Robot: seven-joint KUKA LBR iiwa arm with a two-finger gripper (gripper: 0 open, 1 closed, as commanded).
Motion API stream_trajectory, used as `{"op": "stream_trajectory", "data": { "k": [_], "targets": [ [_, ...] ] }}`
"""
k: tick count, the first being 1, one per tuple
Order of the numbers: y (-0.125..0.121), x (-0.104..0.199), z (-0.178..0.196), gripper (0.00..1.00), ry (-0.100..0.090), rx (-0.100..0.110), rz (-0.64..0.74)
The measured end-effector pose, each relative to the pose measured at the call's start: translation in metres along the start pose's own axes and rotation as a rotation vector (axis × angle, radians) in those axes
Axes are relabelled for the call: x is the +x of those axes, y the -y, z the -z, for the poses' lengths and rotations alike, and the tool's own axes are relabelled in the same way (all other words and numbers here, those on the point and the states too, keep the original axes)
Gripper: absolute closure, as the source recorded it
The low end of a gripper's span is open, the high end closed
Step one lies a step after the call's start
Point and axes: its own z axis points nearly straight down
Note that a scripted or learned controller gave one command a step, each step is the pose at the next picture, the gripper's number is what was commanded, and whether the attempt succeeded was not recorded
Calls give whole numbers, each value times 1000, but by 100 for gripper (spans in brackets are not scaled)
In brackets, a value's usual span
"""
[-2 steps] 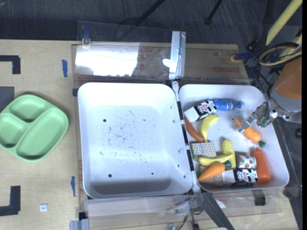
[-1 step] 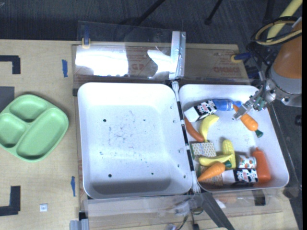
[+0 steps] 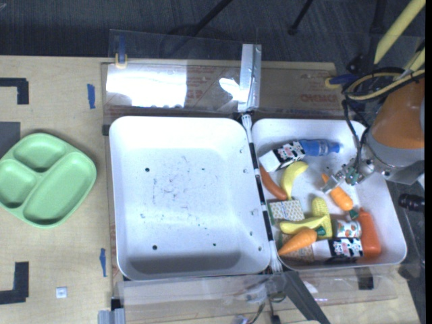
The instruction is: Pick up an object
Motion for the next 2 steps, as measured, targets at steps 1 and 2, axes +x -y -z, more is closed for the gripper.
{"op": "stream_trajectory", "data": {
  "k": [1,2],
  "targets": [
    [-8,-22,65,100,2,-2,88],
    [-30,25,107,100,1,-1,-271]
  ]
}}
